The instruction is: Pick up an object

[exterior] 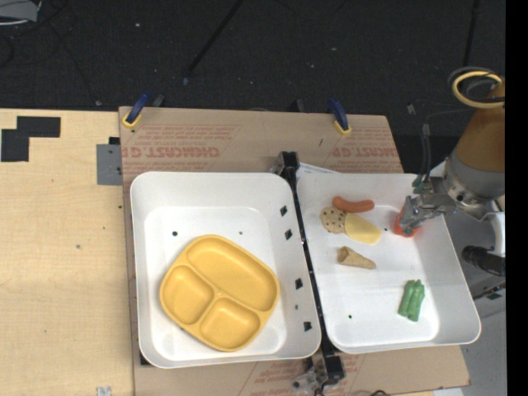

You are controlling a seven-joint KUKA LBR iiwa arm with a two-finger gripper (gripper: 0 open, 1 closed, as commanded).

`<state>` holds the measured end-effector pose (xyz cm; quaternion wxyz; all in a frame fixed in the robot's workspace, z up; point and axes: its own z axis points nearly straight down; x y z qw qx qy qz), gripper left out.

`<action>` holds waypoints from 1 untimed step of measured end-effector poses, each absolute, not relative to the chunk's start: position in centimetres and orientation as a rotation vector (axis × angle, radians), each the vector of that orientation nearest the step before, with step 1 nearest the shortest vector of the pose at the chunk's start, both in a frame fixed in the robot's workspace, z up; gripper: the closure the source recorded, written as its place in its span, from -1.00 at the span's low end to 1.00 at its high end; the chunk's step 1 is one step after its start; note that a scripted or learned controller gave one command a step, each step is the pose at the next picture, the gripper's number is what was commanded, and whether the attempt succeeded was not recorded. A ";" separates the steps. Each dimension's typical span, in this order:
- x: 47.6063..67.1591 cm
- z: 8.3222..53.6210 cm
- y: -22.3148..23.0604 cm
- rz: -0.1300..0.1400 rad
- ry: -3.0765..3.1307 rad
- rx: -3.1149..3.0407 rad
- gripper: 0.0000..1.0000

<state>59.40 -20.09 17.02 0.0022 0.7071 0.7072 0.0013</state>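
Observation:
The right bin (445, 320) holds several small toy foods. An orange-red sausage (353, 205) lies near the back, with a speckled cookie (332, 219) and a yellow oval piece (363, 229) just in front of it. A tan wedge (356, 259) sits mid-bin and a green piece (411, 299) lies toward the front right. My gripper (415, 211) hangs low over the bin's right back part, directly above a small red object (404, 228) and touching or nearly touching it. The red object is partly hidden by the gripper.
The left bin (157, 196) contains a yellow divided plate (219, 291). A black divider (299, 246) runs between the bins. The grey arm with its orange band (478, 143) comes in over the right rim. Cardboard (247, 143) lies beneath both bins.

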 end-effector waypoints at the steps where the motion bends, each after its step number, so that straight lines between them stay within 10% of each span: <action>1: 59.1 21.5 -19.6 0.003 2.220 2.219 1.00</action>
